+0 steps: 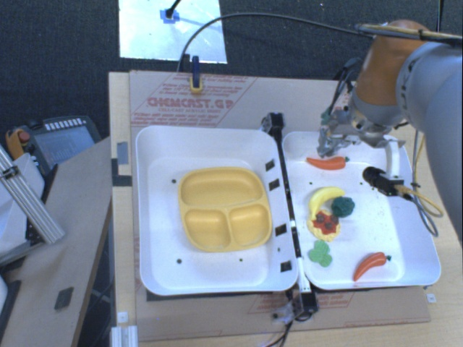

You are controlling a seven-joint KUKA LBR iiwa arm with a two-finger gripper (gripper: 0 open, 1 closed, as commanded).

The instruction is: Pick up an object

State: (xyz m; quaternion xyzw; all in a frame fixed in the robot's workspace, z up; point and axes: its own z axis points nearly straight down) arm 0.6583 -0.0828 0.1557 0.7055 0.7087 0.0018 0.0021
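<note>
Cardboard-topped bench, two white bins. Left bin (155,194) holds a yellow divided plate (221,208). Gripper (329,147) hangs at the right bin's (419,262) far edge, just above a toy carrot (327,163); honestly can't tell its state. Banana (323,197), broccoli (342,206), chili pepper (370,264) sit nearer the front.

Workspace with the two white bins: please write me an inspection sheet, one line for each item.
Surface: bench bearing a left bin and a right bin side by side.
Job's things: in the right bin, an orange carrot, a banana, a dark green broccoli, a red-topped toy, a light green piece, an orange-red pepper.
Clutter: yellow divided tray in the left bin.
Grippers: gripper just above the carrot; open or shut cannot be told.
Cables: black cable over the bench's far edge.
Surroundings: control pendant at left.
</note>
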